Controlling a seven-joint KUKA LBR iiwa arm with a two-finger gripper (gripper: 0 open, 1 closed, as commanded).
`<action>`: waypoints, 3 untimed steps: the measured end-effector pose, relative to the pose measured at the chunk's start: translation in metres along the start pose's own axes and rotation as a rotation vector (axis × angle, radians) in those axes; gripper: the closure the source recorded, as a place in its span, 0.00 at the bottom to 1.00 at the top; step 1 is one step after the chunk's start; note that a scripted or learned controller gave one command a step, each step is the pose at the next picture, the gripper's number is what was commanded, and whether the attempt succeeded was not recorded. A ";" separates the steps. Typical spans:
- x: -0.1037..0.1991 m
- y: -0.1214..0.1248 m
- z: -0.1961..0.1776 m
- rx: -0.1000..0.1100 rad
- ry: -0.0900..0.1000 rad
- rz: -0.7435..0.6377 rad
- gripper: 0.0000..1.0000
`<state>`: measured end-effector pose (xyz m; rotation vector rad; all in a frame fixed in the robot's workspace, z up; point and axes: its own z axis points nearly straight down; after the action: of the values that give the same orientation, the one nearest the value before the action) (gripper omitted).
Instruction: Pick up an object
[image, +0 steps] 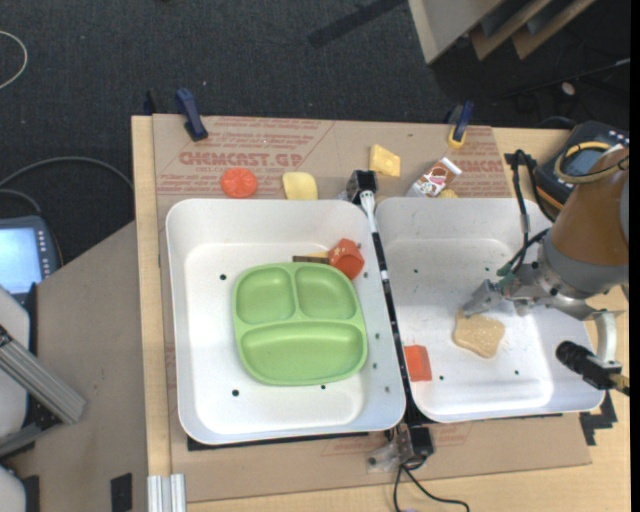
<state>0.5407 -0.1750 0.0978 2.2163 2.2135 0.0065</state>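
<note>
A tan, toast-like piece (479, 335) lies in the right bin (440, 250), toward its front right. My gripper (485, 300) hangs just above and behind it, low over the bin floor, with nothing visibly held. An orange block (417, 362) rests at the right bin's left wall. In the left bin (190, 300) sits a green divided plate (297, 325), with a small red object (347, 260) at its upper right corner.
Behind the bins on the cardboard lie an orange disc (239, 182), two yellow pieces (299, 185) (384, 160), a red-and-white packet (436, 178) and a black-and-white item (362, 185). Blue clamps (190, 112) (460, 122) hold the back edge.
</note>
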 end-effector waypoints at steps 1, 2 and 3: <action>0.095 -0.029 -0.093 0.003 0.006 -0.010 0.00; 0.017 -0.026 -0.012 0.018 0.003 0.006 0.00; 0.070 0.063 -0.055 -0.001 0.004 -0.009 0.00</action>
<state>0.6028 -0.1053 0.1531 2.2076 2.2251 0.0123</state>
